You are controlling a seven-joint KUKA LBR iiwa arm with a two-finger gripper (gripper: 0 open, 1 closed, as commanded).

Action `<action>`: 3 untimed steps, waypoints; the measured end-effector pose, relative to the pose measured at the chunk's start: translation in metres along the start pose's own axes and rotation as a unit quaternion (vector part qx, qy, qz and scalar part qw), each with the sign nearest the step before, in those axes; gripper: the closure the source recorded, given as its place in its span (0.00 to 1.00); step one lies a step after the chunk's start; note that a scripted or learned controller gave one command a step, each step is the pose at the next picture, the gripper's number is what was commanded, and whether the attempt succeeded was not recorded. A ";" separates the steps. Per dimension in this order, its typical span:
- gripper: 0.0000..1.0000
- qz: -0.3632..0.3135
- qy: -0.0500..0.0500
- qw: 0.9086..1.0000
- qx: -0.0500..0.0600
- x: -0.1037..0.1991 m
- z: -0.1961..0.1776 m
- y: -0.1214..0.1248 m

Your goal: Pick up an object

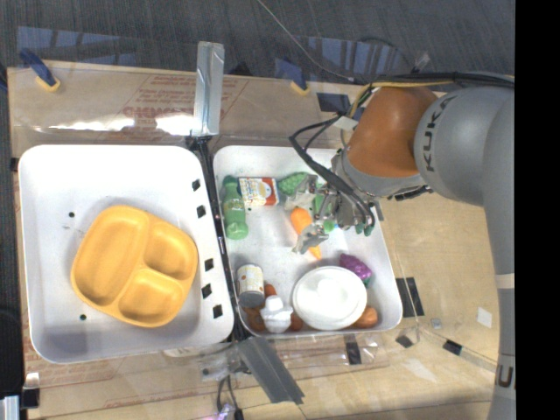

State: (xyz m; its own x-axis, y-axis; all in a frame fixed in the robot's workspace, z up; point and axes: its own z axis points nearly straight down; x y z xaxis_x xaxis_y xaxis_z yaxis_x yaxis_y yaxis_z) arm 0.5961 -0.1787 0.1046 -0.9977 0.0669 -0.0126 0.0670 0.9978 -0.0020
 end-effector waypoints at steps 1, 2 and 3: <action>0.00 0.010 0.003 1.000 0.000 -0.013 0.012 0.003; 1.00 0.008 -0.001 1.000 0.000 -0.015 0.000 0.003; 0.00 0.008 -0.001 1.000 0.000 -0.015 0.000 0.004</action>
State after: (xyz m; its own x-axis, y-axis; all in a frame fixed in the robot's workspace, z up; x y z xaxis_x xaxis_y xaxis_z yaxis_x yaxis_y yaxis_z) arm 0.6111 -0.1761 0.1048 -0.9965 0.0823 -0.0150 0.0824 0.9966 -0.0024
